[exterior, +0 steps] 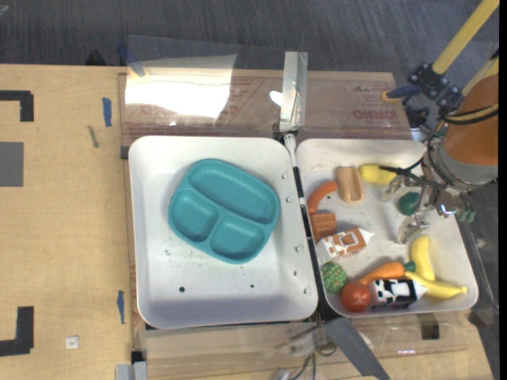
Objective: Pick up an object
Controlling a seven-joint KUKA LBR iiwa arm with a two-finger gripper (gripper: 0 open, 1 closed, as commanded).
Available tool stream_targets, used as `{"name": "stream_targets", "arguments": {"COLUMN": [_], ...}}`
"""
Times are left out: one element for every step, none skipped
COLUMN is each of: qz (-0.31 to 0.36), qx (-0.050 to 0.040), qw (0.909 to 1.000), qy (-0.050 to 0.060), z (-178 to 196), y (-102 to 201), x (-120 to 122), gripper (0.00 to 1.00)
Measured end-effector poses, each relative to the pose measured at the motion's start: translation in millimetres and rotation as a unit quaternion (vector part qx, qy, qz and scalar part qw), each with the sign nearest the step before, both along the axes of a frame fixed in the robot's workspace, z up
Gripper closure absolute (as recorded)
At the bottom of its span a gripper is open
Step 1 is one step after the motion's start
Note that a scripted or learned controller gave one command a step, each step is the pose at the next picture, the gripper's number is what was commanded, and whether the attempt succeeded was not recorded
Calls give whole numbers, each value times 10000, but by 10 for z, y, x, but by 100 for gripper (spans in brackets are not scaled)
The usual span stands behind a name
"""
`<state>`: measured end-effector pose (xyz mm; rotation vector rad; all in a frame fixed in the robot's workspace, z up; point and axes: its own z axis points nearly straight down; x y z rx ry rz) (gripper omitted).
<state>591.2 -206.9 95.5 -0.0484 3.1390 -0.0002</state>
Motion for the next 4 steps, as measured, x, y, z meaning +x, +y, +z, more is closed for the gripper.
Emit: {"name": "stream_targets", "arguments": {"qz": [-370, -960, -1270, -1273], "qx": [-2, -33, 75, 27], "qw": [9993, 9954, 9915, 9919], "qy": [-37, 63, 263, 16], "z": [-76, -44, -65, 83], "y": [-49, 589, 75, 68], "x": [262, 451, 612, 701], "gripper": [0, 0, 0, 100]}}
